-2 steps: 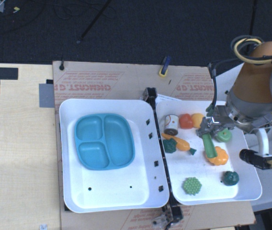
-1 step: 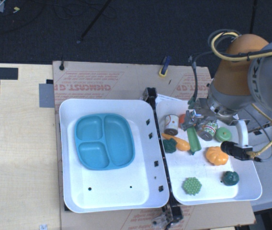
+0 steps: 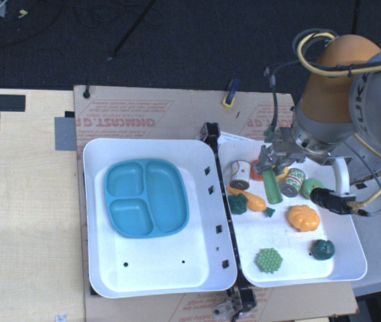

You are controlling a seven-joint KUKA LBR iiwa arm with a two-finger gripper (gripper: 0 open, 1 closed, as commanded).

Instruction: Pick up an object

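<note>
Left bin (image 3: 96, 260): holds blue divided plate (image 3: 145, 198). Right bin (image 3: 351, 263): holds toy food, clustered toward far edge. Arm (image 3: 338, 79): enters from right, wrist low over far part of right bin. Gripper (image 3: 271, 161): above green cylinder (image 3: 272, 188), beside small can (image 3: 294, 180); open or closed state cannot be told. Nothing visibly held.

Candidate object, probably: green cylinder, lying just left of small can, with carrot (image 3: 247, 199) beside lower end. Likely light, rigid, smooth plastic; prone to rolling. Best grasped across narrow width at mid-length.

Other items: orange pepper (image 3: 303, 217), green studded ball (image 3: 269, 260), dark green piece (image 3: 323, 249).
</note>
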